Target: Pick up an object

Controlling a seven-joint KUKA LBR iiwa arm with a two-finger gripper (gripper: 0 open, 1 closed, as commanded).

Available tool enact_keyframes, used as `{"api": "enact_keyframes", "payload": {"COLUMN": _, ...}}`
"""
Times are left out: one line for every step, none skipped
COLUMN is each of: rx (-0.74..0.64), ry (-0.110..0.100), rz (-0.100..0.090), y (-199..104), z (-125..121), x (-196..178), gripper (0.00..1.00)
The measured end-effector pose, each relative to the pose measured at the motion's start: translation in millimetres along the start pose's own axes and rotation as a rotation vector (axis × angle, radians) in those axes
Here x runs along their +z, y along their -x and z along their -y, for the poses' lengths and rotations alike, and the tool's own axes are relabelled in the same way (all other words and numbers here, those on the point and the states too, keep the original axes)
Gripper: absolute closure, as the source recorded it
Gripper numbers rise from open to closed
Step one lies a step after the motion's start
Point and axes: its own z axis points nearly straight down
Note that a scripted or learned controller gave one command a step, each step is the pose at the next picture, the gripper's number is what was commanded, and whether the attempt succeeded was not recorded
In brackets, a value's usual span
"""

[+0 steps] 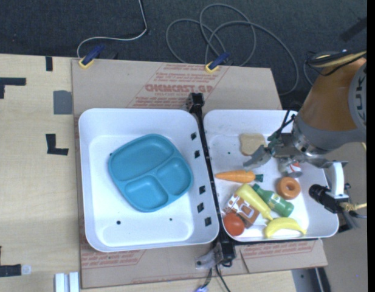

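Reaching over the right bin, with nothing yet grasped, is the step judged to be in hand; the pick itself is not yet made.

Taken from the left, the left bin [90, 181] is seen to carry a blue divided plate [151, 171], lying flat near its middle and well apart from the arm. Across the black divider, the right bin [227, 121] holds the candidates for picking: a beige piece [251, 143] near its upper middle, an orange carrot [235, 176] lying crosswise below it, a yellow and green bottle-like toy [264, 200], a red tomato [233, 225] beside a small brown-and-white packet [243, 209], a brown doughnut [288, 188] and a yellow banana [283, 227] near the front wall.

The gripper [273, 154] is seen above the right bin's upper right part, just beside the beige piece and above the doughnut. Its fingers appear spread apart, and nothing is seen between them.

A descent onto one chosen object is called for next, with the fingers closed around it; the beige piece and the doughnut are judged nearest.

The arm is bent in from the right, its orange band [330, 96] above the wrist, the wrist angled down and leftward.
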Motion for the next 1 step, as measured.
{"api": "enact_keyframes", "payload": {"rx": 0.000, "ry": 0.022, "rz": 0.007, "y": -9.7, "z": -26.0, "x": 111.4, "gripper": 0.00}}
